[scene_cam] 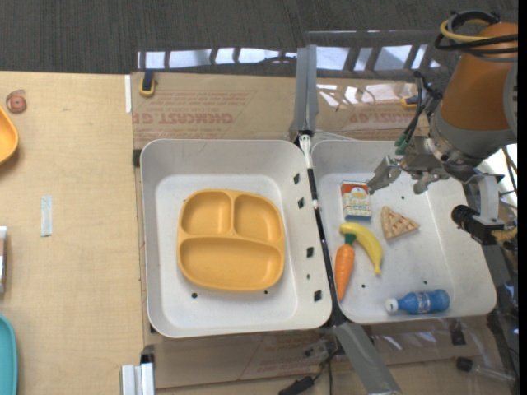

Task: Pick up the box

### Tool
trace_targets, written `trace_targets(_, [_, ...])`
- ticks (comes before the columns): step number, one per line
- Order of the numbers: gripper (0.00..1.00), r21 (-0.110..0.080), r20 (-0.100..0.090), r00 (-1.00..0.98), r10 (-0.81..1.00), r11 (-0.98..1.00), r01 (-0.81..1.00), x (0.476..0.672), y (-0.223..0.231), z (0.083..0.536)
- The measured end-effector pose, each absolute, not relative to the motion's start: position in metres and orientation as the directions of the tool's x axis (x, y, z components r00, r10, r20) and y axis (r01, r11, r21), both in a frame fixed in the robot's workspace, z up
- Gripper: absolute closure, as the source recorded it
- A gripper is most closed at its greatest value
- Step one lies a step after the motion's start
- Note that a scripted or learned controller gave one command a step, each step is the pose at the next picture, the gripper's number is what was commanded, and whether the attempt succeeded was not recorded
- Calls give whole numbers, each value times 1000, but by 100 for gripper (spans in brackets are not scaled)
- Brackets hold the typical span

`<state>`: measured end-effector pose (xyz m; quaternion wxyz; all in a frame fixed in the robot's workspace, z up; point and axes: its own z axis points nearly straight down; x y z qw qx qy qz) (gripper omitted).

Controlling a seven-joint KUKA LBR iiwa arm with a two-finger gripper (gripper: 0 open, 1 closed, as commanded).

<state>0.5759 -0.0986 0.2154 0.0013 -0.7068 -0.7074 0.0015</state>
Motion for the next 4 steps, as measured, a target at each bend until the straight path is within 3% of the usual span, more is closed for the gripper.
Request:
trace_targets(1, [0, -3, 0, -59, 998, 59, 998, 613, -103, 112])
trace_targets(2, [0, 0, -1, -197, 980, 197, 980, 634, -95, 92])
trace_targets(3, [100, 0, -1, -193, 981, 193, 981, 634, -97, 101])
trace_targets(4, [100, -1, 0, -249, 969, 249, 969, 607, -74, 196])
